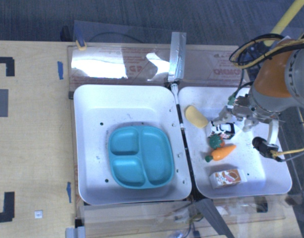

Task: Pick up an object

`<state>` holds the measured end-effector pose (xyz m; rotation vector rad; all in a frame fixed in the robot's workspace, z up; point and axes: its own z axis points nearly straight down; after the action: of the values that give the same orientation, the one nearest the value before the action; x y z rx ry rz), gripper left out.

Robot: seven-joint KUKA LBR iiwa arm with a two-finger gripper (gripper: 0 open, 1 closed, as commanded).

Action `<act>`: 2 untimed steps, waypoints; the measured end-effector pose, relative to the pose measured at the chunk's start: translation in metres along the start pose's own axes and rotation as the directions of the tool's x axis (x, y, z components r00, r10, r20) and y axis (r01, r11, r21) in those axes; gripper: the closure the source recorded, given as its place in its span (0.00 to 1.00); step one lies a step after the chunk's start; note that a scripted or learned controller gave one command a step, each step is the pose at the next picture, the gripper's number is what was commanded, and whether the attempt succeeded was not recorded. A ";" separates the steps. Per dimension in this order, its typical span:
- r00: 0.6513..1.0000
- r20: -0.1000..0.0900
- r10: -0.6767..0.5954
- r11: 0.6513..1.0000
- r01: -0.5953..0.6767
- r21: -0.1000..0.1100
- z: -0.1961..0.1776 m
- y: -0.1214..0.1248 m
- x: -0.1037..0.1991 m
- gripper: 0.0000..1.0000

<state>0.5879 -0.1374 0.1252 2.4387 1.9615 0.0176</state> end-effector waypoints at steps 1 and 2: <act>0.992 -0.008 0.127 0.991 -0.127 -0.044 0.016 -0.019 0.009 0.00; 0.991 -0.004 0.131 0.990 -0.131 -0.049 0.004 -0.017 0.006 1.00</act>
<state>0.5725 -0.1283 0.1210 2.5315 1.7753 0.0677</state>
